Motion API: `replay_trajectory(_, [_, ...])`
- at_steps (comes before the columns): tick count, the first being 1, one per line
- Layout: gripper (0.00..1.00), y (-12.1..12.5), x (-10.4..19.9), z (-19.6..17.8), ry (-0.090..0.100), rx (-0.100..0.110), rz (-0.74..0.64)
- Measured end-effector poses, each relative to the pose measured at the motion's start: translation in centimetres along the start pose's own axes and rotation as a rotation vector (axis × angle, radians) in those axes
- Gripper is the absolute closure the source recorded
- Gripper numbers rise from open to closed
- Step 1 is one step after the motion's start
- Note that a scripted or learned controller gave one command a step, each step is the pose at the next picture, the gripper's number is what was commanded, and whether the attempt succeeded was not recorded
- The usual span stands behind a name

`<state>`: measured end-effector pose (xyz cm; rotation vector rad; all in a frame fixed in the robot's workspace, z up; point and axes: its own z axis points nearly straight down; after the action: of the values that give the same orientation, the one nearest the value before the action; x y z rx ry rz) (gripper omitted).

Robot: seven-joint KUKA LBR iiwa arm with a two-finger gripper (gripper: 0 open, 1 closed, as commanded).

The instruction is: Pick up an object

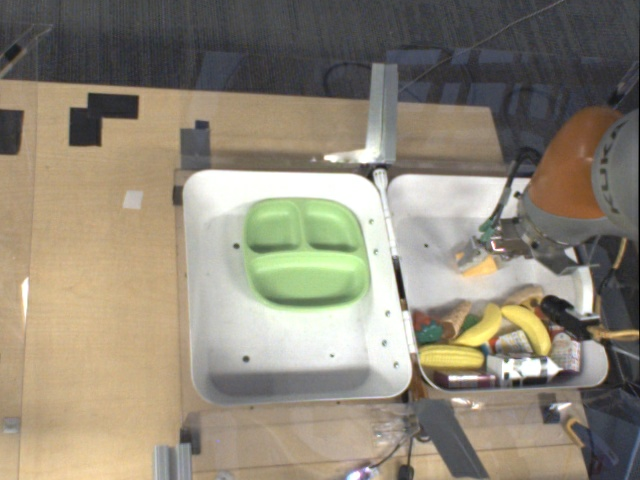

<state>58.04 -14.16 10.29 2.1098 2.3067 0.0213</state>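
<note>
Wooden bench, dark carpet behind; two white bins; hand state unclear, over right bin.

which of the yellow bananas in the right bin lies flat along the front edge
The lowest banana, lying level along the front wall of the right bin. The other two, one left and one right, sit behind it, curved and tilted.

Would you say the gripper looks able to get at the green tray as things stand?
Probably yes. The green tray lies alone in the left bin with nothing on top of it. The gripper is over the right bin, so it would have to cross the divider.
</note>
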Motion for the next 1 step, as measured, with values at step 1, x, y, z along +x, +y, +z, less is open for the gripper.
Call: replay_trajectory(1, [1.00,2.69,1.05,1.23,-0.001,0.006,-0.156])
